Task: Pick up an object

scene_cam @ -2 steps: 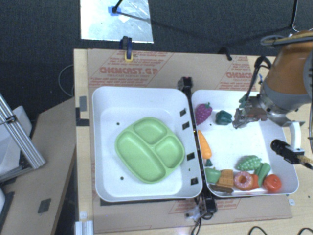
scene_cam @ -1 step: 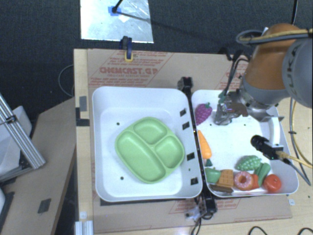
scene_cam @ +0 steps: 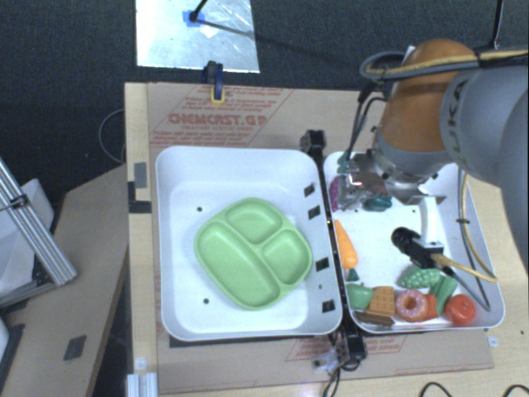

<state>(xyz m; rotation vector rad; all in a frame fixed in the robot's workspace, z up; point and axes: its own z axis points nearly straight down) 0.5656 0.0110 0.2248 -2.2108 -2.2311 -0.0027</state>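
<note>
Nothing gripped yet, afaict: my gripper (scene_cam: 361, 184) is low in the right bin (scene_cam: 483, 300) at its far-left corner, whether it's spread or closed I can't tell. Purple toy (scene_cam: 335, 193) just beside it; carrot (scene_cam: 345, 243), donut (scene_cam: 411, 304), tomato (scene_cam: 460, 308) lie nearer the front. Pick & lift left to do.

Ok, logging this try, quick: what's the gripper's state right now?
Gripper: cannot be told; it hangs low over the far left part of the right bin, near a purple item.
</note>
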